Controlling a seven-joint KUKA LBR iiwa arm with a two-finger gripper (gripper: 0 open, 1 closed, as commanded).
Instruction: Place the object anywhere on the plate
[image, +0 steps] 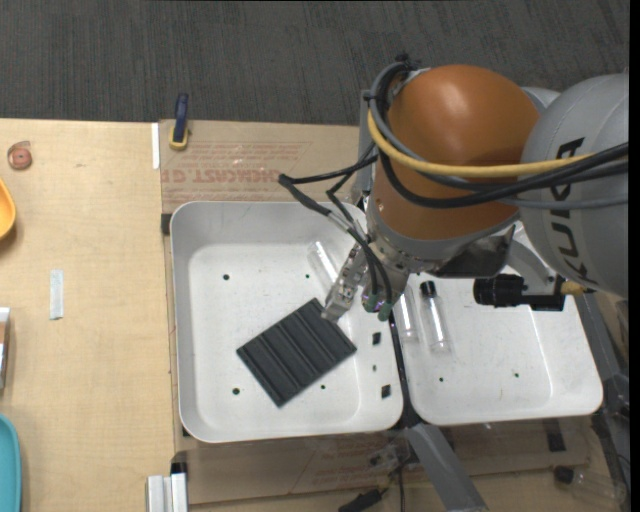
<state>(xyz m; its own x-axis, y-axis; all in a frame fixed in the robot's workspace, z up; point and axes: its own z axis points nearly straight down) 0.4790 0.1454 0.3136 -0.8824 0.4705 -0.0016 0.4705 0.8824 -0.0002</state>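
Observation:
A dark grey ribbed plate (296, 352) lies flat and turned at an angle in the left bin (200, 300). My gripper (340, 298) hangs from the orange-banded wrist just above the plate's upper right corner. A clear tube (322, 258) lies in the left bin just behind the gripper. Two more clear tubes (434, 318), one with a black cap, lie at the left side of the right bin (540, 390). I see nothing held under the gripper.
The arm's large orange and grey body (455, 150) overhangs the back of both bins, with cables looping off it. A wooden bench (80, 300) stretches to the left with small items along its edge. A blue clamp (180, 118) sits behind the left bin.

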